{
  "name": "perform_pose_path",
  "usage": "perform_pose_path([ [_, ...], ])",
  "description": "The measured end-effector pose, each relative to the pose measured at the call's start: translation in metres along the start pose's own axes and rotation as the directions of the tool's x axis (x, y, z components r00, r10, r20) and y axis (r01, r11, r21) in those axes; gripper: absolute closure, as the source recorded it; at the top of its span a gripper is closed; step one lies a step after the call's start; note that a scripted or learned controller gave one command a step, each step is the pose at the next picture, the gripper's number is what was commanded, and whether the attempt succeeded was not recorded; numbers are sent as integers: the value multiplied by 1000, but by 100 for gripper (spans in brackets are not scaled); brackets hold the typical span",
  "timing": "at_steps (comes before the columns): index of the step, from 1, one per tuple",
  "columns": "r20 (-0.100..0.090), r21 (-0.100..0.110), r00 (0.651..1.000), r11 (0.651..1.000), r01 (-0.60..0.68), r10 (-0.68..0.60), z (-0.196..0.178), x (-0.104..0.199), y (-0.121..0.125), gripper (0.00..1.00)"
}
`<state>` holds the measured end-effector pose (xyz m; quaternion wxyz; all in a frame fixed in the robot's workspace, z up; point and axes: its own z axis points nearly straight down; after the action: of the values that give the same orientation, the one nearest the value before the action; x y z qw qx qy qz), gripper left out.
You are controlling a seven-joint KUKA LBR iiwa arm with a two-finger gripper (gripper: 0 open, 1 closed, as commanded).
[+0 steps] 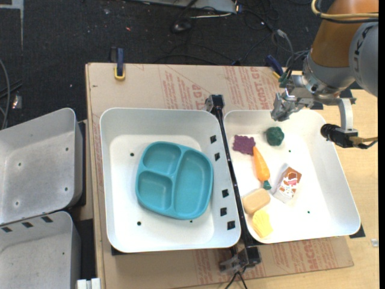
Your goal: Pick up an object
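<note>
The right bin (pixel 337 191) holds a dark green ball (pixel 275 136), a purple piece (pixel 243 144), an orange carrot (pixel 260 164), a small white and red carton (pixel 289 184), a tan bread-like piece (pixel 256 201) and a yellow piece (pixel 261 224). My gripper (pixel 281 112) hangs over the bin's far edge, just above and slightly right of the green ball. Nothing shows between its fingers.
The left bin (pixel 114 125) holds a teal divided plate (pixel 175 180). A black divider (pixel 225 161) runs between the bins. Grey trays (pixel 36 161) lie off the bench at the left. A blue clamp (pixel 120 63) sits at the cardboard's far edge.
</note>
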<state>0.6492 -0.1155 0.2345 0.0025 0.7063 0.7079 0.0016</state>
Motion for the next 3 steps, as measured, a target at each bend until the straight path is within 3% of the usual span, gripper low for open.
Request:
perform_pose_path([
  [1,-3,6,1000,1000,5,-5,-4,59,-6,100],
  [3,-3,7,1000,1000,6,-6,-2,164,-42,100],
])
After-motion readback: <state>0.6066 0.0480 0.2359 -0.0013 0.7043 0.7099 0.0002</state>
